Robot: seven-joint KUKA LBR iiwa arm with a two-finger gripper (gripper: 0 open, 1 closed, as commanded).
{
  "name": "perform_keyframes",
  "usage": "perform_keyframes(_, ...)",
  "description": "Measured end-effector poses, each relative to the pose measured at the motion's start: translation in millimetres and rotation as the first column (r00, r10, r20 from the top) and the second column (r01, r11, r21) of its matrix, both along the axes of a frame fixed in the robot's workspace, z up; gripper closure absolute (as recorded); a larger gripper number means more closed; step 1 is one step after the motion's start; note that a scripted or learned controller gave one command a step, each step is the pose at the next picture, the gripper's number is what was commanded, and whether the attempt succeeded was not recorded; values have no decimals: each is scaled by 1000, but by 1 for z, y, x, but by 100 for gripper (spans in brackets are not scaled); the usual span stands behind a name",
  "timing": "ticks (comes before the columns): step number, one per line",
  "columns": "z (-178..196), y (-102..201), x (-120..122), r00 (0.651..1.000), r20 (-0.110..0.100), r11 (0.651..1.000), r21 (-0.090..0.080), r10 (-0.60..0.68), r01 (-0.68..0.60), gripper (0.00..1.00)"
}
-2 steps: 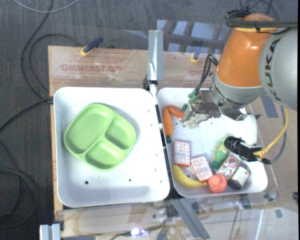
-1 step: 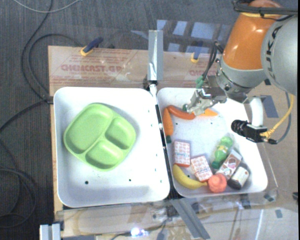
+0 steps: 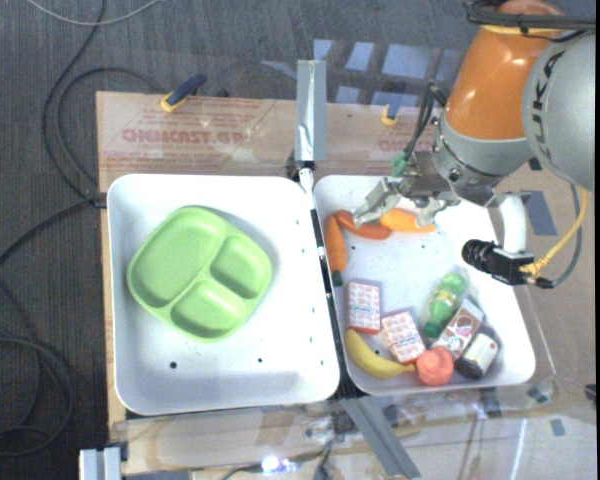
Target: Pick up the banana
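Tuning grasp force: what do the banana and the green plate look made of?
Banana: probably moulded plastic toy fruit, with a smooth, even yellow skin and a slight sheen; it could be rubber or foam. Green plate: likely hard plastic, with uniform lime colour, rounded moulded compartments and soft glossy highlights along the rims.

A single fixed camera looks down at a slant from above the bench, far enough back to take in both white bins: the left bin (image 3: 130, 368) and the right bin (image 3: 515, 353) (side by side), plus surrounding dark floor. The arm (image 3: 520, 78) enters from the frame's right.
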State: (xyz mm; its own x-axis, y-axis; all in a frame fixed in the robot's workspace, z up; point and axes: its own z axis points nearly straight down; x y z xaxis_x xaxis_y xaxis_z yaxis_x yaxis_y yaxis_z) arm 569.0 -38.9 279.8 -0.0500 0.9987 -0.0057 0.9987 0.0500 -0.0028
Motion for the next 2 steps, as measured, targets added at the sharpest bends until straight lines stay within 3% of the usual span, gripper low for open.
perform_keyframes(1,-16,-3,-77,977,-1,977,3,214,-214,0)
perform_keyframes(2,-97,4,-86,935,-1,935,8,355,-355,0)
